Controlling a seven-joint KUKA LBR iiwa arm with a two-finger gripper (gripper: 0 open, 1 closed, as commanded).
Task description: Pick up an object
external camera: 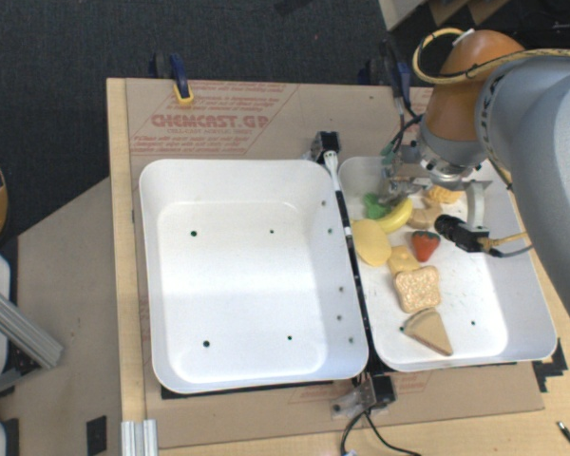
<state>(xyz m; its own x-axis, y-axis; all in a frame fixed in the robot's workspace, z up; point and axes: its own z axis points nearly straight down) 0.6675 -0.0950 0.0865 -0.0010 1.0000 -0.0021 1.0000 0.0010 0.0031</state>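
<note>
- Gripper [396, 190] is low at the right bin's [527, 335] far left corner, over the banana [396, 217]; I cannot tell its grip
- 2 bread pieces [417, 288] lie nearer the front edge

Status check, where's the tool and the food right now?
Tool low in right bin, over banana. Grip unconfirmed. Lemon, strawberry, toast crowd close.

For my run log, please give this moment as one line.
gripper: low in right bin, over banana | grasp: cannot tell | left bin: no toys
</note>
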